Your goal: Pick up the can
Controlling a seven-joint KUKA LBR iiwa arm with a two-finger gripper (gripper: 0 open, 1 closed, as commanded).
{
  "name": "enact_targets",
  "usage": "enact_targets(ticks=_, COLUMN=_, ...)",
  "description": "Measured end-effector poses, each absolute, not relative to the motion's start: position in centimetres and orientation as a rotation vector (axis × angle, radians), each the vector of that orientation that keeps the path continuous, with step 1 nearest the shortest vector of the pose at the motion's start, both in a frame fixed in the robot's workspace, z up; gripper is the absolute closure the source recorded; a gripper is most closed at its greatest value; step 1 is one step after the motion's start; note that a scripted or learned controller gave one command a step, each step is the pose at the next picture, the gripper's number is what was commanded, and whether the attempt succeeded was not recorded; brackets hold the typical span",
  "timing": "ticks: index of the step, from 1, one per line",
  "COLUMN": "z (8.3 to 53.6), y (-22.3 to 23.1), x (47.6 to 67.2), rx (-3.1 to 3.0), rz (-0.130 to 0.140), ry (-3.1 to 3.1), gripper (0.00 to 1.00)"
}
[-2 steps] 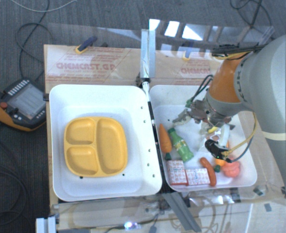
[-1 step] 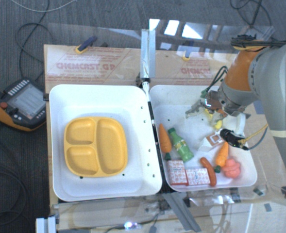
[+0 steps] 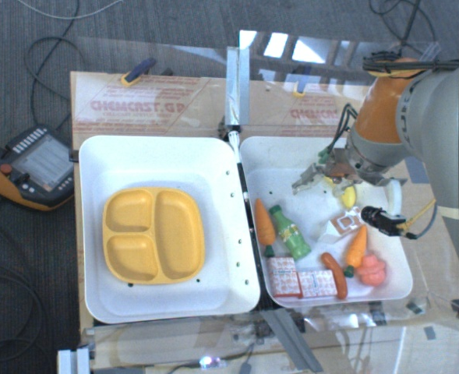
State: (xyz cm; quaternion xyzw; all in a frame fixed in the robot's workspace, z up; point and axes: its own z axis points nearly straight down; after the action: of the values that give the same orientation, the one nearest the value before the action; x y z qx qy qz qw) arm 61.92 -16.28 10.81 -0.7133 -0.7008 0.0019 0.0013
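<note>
Two red-and-white labelled items that look like cans lie side by side at the front of the right bin (image 3: pixel 252 162): one (image 3: pixel 284 277) near the left wall, the other (image 3: pixel 316 284) just to its right. My gripper (image 3: pixel 316 174) hangs over the back middle of that bin, well behind both and apart from them, beside a yellow lemon-like piece (image 3: pixel 348 196). Nothing shows in its grasp.
The right bin also holds an orange carrot (image 3: pixel 264 222), a green bottle (image 3: pixel 290 232), a red sausage (image 3: pixel 335 274), a second carrot (image 3: pixel 357 245), a pink toy (image 3: pixel 372 270) and a small packet (image 3: pixel 344 224). A yellow divided plate (image 3: pixel 154 234) sits in the left bin (image 3: pixel 97 162).
</note>
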Motion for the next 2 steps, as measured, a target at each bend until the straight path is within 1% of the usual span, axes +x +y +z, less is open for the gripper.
enact_targets(ticks=1, z=9.0, y=-12.0, x=59.6, rx=-2.308, rz=-0.006, ry=-2.153, gripper=0.00)
enact_targets(ticks=2, z=10.8, y=-20.1, x=61.3, rx=-2.570, rz=0.007, ry=-1.803, gripper=0.00)
